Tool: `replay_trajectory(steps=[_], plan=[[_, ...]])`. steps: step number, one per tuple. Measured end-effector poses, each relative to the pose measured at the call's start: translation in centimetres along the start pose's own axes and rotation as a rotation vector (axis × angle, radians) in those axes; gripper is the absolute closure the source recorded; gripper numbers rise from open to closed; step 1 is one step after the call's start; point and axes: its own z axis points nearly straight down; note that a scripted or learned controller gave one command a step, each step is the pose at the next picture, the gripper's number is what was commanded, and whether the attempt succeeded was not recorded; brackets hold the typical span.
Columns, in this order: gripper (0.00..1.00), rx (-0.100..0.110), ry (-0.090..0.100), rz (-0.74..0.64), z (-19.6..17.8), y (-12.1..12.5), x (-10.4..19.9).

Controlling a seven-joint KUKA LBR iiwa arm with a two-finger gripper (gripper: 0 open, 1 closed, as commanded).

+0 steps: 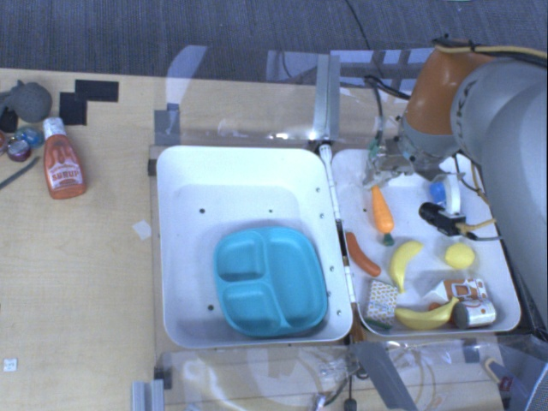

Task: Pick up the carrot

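Note:
The orange carrot [382, 211] lies in the right bin [511, 291], near its left wall, with its green tip pointing toward the front. My gripper [383, 169] hovers at the back of that bin, just behind the carrot's far end and apart from it. Nothing shows held in it. The grey arm with its orange band [438, 88] comes in from the right and covers the bin's back right corner.
Around the carrot lie a red sausage [362, 254], two bananas [405, 262] [425, 317], a lemon [460, 256], a patterned packet [382, 300] and a small can [474, 314]. A blue divided plate [270, 279] sits in the left bin [184, 195]. A syrup bottle [63, 168] stands on the bench.

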Motion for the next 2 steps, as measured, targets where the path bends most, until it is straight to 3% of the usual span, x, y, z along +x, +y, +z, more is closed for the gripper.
replay_trajectory(steps=[1, 2], plan=[[1.0, 0.009, 0.0, 0.13, -8.6, -2.6, 5.0], [1.0, 0.008, 0.0, -0.064, -8.5, 0.7, 5.0]])
